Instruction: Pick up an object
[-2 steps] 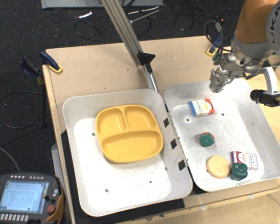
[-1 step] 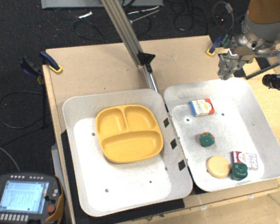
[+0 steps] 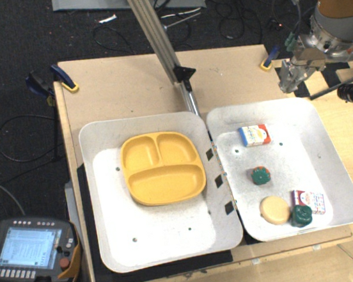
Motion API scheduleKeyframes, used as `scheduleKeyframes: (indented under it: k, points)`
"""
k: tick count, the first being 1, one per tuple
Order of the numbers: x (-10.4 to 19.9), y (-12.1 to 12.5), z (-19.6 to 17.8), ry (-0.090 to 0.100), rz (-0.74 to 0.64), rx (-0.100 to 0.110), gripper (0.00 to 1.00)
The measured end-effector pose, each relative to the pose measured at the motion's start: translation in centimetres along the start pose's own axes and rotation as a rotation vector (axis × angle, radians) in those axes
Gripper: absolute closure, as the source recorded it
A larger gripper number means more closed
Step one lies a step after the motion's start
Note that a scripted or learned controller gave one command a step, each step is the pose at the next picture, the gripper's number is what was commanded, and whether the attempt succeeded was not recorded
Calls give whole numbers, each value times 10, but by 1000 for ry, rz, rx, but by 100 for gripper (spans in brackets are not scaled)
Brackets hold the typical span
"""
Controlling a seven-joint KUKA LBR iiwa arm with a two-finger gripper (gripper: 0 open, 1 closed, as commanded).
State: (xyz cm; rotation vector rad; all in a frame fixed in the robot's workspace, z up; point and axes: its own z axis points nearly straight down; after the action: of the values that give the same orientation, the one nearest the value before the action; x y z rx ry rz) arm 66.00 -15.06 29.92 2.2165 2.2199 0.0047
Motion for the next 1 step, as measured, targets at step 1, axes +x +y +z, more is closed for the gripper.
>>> scheduleKeyframes:
  k: [1]
  points:
    - [55,5,12,2,-6,5,100]
